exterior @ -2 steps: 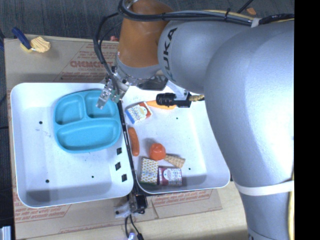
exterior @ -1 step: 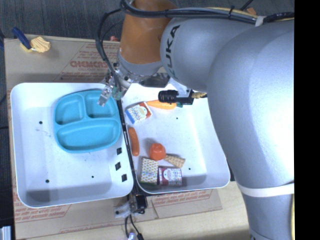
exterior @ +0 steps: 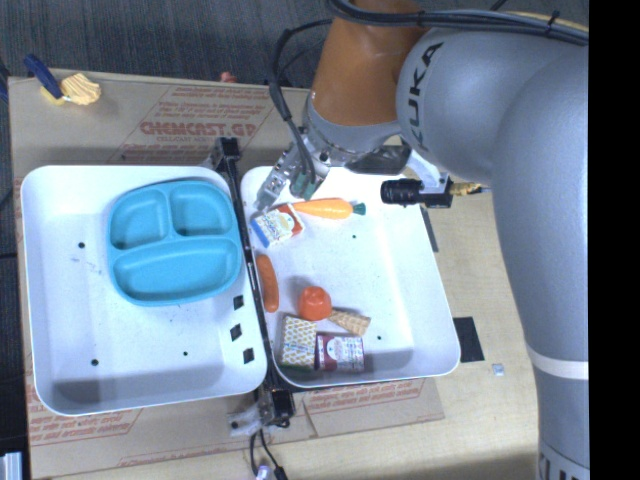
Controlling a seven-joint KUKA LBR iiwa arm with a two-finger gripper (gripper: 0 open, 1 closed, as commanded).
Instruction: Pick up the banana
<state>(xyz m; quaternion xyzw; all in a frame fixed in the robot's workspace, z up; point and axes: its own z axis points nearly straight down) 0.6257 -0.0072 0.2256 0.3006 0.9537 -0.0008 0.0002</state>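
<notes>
Light falls evenly from above — bright, and rather cold in tone. The two shallow white plastic bins [exterior: 60, 268] are close to overexposed, their floors washing out to near-blank white with a faint bluish cast at the rims. Shadows are soft and short, pooling darkest in the left bin's near corner and under the large grey arm [exterior: 510, 108], whose casing carries a broad, mild sheen. The picture is slightly soft throughout — small labels blur, and the dark floor beyond the tan bench [exterior: 480, 288] shows grain.
</notes>
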